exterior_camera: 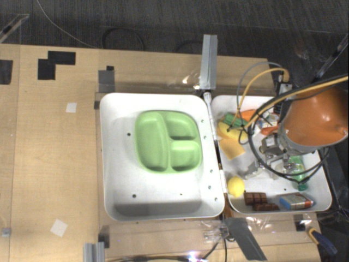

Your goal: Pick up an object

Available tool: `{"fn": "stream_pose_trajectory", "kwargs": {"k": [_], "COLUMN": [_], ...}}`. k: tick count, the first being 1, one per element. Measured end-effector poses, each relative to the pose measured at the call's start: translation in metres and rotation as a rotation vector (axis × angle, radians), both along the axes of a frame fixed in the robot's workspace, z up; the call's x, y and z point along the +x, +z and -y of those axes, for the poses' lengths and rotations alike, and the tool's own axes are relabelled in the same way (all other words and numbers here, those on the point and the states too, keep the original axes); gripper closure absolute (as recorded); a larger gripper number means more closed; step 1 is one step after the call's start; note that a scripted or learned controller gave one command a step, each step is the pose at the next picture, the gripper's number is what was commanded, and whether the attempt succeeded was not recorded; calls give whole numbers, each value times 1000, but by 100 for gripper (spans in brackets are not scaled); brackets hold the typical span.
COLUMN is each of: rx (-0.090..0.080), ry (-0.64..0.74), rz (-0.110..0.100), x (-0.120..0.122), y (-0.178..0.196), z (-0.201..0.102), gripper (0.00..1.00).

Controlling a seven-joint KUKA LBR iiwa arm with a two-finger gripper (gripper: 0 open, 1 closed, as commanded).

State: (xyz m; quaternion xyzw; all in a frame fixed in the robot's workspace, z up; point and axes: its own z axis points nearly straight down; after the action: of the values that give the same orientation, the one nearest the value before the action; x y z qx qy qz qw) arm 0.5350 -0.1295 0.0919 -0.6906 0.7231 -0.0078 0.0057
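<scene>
Two white bins side by side — the left bin (117, 201) holds one green divided tray (166, 141). The right bin (322, 198) holds one yellow ball (236, 186), two brown blocks (258, 200), one blue-and-grey box (295, 202) — the rest is too tangled to count

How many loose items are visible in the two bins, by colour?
Green: 2, divided tray in left bin; small green piece in right bin
Yellow: 2, ball; block
Orange: 1, piece
Brown: 1, bar
Blue/grey: 1, box
Total: 7 visible; the arm hides part of the right bin.
</scene>
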Motion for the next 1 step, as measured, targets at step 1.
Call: {"fn": "stream_pose_trajectory", "kwargs": {"k": [1], "rx": [5], "ry": [30], "rz": [-3], "x": [83], "y": [-2], "z": [-5], "gripper": [0]}}
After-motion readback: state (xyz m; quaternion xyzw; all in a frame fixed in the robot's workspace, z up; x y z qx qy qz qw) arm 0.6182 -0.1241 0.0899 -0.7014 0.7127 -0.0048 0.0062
